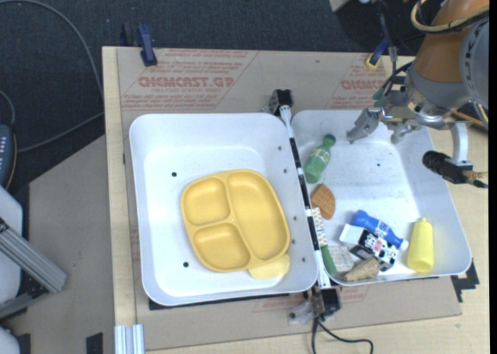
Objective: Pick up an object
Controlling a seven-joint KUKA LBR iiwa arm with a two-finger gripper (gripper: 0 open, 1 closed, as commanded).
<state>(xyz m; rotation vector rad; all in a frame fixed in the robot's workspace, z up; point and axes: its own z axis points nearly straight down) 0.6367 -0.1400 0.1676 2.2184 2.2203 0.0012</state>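
Note:
My gripper (379, 132) hangs over the back of the right bin (443, 205), its two grey fingers (357, 129) spread open with nothing between them. In that bin a green bottle (318, 160) lies near the left wall, below and left of the gripper. A brown oval piece (324, 201) sits further forward. At the front lie a blue and white packet (371, 228), a black and white item (374, 250), a tan piece (361, 269) and a yellow bottle (420, 244).
The left bin (155, 189) holds a yellow divided plate (235, 219) with a small yellow piece (268, 269) at its front edge. A black divider strip (299, 182) runs between the bins. A black fitting (449, 168) sticks in over the right bin's right rim.

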